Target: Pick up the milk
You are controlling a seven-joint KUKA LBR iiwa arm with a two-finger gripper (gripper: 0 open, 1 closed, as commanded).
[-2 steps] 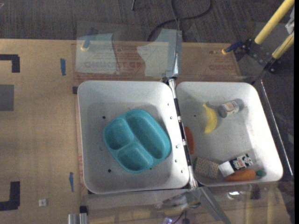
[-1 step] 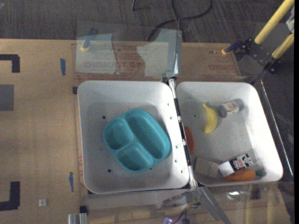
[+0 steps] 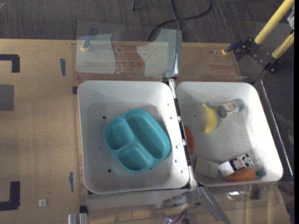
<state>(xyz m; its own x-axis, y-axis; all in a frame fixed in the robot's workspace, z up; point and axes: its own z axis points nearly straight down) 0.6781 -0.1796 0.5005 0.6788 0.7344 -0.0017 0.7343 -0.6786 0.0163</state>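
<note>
The milk (image 3: 236, 164) is a small white carton with black print, lying on its side near the front edge of the right bin (image 3: 264, 125). An orange carrot (image 3: 243, 175) lies right against its front side, and a grey-brown sponge-like block (image 3: 208, 167) sits just to its left.
In the right bin, a yellow banana (image 3: 210, 118) and a small grey bottle with an orange label (image 3: 230, 108) lie toward the back, and a red-orange item (image 3: 188, 140) rests by the left wall. The left bin (image 3: 93, 101) holds a teal divided plate (image 3: 136, 139).
</note>
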